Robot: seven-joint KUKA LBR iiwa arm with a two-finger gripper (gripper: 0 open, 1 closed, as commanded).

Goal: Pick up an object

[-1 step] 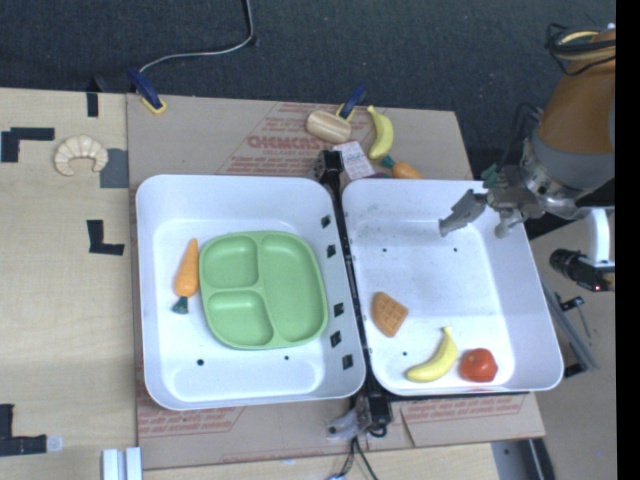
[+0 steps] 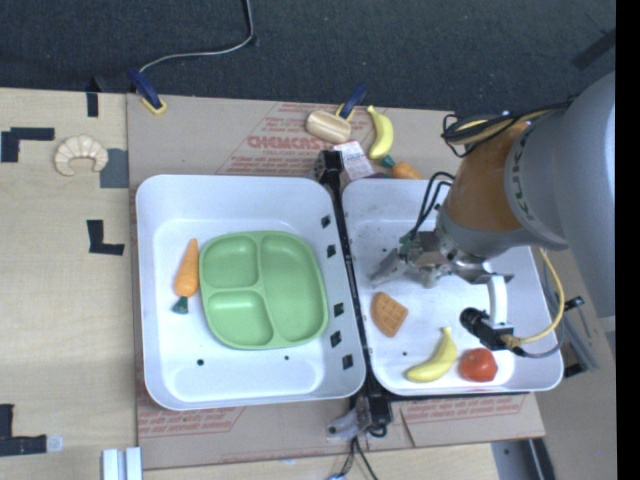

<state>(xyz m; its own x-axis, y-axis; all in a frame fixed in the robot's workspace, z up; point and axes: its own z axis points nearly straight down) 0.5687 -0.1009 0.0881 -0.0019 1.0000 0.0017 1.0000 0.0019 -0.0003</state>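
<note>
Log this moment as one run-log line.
gripper: over right bin, open, holding nothing | waffle piece: just below it | banana, tomato: bin's near edge | stage: pre-grasp

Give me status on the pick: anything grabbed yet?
Done: the arm has reached into the right bin, with the gripper low near its left side. In hand: nothing visible between the fingers. Left: the actual grasp. The nearest candidate is the waffle piece just below the gripper; the banana and tomato lie untouched near the bin's front. The carrot and green plate lie in the left bin.
</note>
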